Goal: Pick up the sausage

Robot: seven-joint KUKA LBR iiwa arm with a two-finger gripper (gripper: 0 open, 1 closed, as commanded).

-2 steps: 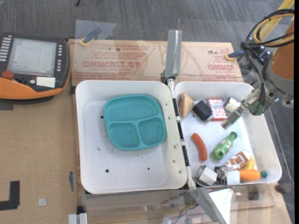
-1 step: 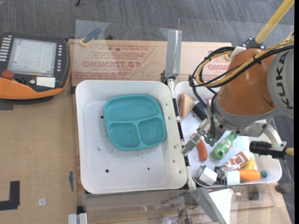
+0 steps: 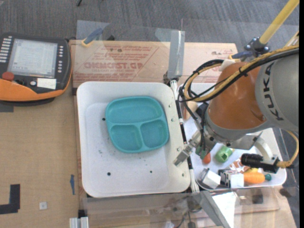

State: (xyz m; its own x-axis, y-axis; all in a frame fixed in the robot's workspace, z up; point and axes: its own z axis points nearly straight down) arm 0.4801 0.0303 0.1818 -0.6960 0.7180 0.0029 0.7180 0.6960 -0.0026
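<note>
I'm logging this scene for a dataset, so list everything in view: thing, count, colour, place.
bins: 2, white, side by side on the bench; the right one is largely covered by the arm
plate: 1, teal, three compartments, in the left bin
green toy: 1, green, right bin
orange toy: 1, orange, right bin, near its front
small red piece: 1, red-orange, right bin, under the wrist; too small to identify
pendant: 1, grey and orange, left of the bins
board: 1, brown with red print, behind the bins
arm: 1, grey with orange band, over the right bin
gripper: 1, low over the right bin's left side
</note>
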